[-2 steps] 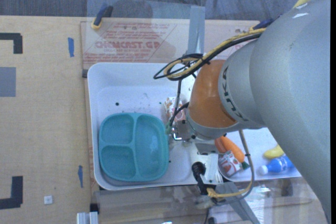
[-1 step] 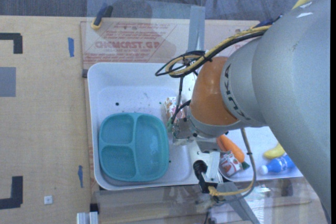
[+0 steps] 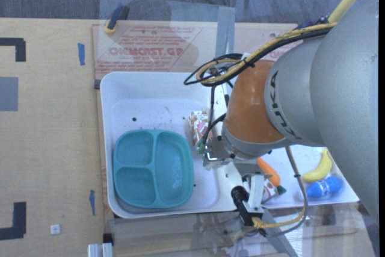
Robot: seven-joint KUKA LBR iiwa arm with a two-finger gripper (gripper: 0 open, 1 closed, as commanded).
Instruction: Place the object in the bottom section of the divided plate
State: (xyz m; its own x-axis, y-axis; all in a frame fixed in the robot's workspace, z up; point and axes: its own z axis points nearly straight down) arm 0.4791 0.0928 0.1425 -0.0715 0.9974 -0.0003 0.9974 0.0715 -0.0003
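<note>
White plastic bin [image 3: 120, 105] holds smooth teal divided plate [image 3: 153, 169].

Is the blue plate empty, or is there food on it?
Empty. All three sections of the blue plate show bare teal, with no object lying in them.

arm [image 3: 313, 87] hides right bin | end effector [image 3: 207, 150] fingers obscured
</note>
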